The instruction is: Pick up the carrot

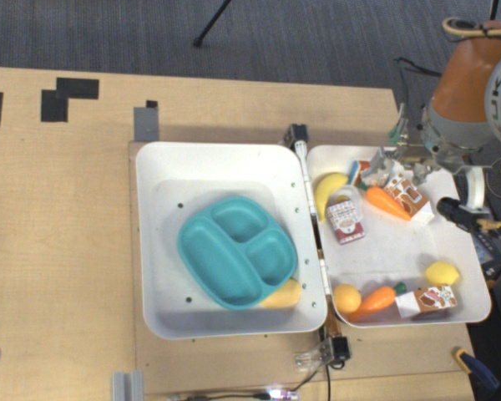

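The arm (476, 82) is cut off by the right edge, and the gripper (398, 159) under it is too blurred to read. A yellow thing (282, 294) lies half hidden under the teal plate (236, 251), perhaps a banana. The near carrot (376, 301) is partly covered by an orange (346, 297) and a carton (434, 299), whose print is too small to tell.

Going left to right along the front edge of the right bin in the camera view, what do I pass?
Orange fruit → carrot → small carton, with the lemon just behind the carton. A second carrot lies farther back, below the gripper.
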Action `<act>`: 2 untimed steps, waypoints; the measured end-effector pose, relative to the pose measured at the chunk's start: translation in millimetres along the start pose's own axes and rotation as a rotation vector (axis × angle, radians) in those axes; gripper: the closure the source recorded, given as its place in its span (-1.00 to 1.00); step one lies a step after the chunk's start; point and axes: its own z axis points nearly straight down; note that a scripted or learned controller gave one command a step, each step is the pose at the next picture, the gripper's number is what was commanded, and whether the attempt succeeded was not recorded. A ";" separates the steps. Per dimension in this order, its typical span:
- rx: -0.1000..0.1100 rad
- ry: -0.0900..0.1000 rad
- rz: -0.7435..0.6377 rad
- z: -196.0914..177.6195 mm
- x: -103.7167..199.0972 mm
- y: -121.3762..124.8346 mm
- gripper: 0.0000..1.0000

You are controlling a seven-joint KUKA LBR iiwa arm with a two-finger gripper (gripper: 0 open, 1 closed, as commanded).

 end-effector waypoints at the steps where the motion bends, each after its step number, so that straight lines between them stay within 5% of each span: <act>1: -0.005 -0.002 -0.082 87.9 -17.8 -16.8 -1.00; 2: -0.009 -0.004 -0.084 76.3 -18.2 -15.3 1.00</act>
